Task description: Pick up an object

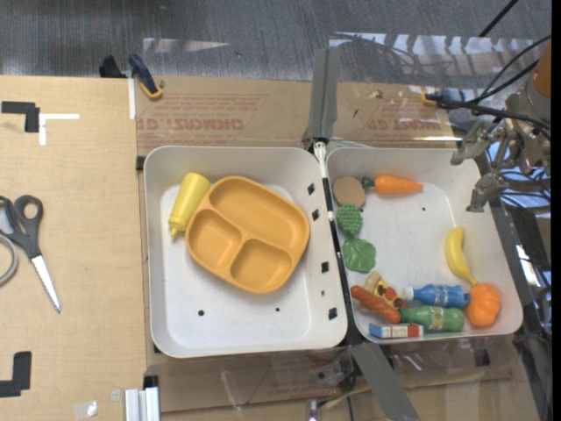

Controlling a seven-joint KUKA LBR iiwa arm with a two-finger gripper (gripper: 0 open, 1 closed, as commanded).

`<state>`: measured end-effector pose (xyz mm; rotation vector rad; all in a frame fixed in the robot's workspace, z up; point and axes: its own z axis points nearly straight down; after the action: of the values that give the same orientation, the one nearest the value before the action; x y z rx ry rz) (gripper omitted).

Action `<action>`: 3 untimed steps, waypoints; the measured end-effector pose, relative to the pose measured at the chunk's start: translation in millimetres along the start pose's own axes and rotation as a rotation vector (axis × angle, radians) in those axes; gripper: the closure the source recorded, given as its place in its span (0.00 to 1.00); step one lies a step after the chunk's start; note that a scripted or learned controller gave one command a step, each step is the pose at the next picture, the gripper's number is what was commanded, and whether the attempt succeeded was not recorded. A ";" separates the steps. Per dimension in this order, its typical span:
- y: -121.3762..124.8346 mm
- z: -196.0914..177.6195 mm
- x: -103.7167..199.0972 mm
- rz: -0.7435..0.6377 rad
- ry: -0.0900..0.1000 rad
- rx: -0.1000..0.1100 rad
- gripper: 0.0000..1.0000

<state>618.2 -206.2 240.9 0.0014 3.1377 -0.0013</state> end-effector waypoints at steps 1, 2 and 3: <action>-15.8 125.7 128.5 0.015 -0.014 0.005 0.00; 24.4 145.9 116.2 0.055 -0.007 0.001 0.00; 60.6 150.3 -28.3 -0.036 0.019 -0.002 0.00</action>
<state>647.1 -145.7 90.7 -0.0547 3.1563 0.0018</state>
